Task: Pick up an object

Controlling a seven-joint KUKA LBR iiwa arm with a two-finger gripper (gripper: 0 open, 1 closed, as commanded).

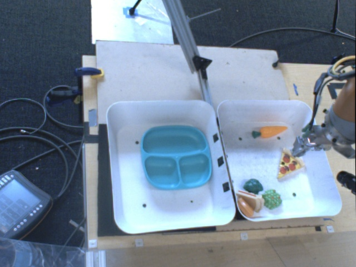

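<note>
The right bin holds several toy foods. An orange carrot lies near its back. A pizza slice lies right of centre. Toward the front sit a dark green piece, a light green bumpy piece and a tan and orange piece against the front left corner. My gripper hangs low at the right side of this bin, just above and touching or nearly touching the pizza slice's upper tip. Nothing is visibly held.
The left bin holds a blue divided plate. A slanted metal pole crosses the bench behind the bins, ending at the wall between them. Cables and a pendant lie on the floor to the left.
</note>
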